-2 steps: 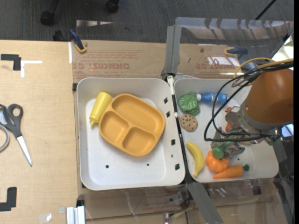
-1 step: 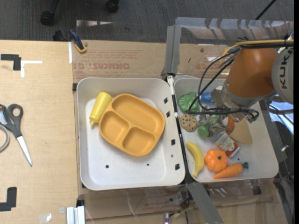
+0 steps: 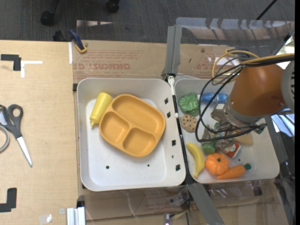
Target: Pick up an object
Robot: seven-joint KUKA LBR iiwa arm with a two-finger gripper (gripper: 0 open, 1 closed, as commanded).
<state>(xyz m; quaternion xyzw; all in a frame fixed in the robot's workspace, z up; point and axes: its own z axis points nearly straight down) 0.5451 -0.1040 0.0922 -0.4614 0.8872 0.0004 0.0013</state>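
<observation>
Several toy foods are lying in the right bin, any of which could be the object to pick. A banana is curving along the bin's left wall near the front, with a small orange pumpkin just beside it and a carrot touching the pumpkin's front right side. A green piece is sitting just behind the pumpkin, and a red and white item is lying partly under the arm. Farther back, a chocolate-chip cookie is resting near the left wall, a leafy green lettuce piece is sitting behind it, and a blue item is lying to the right of the lettuce.

The arm, with its orange band, is hanging over the middle of this bin, cables looping around it. The pincer is sitting low among the items, but whether it is open or closed cannot be told, and nothing is visibly held.

In the left bin, a yellow divided plate is lying tilted, with a yellow bottle touching its left edge. On the counter to the left, scissors are lying well apart from both bins.
</observation>
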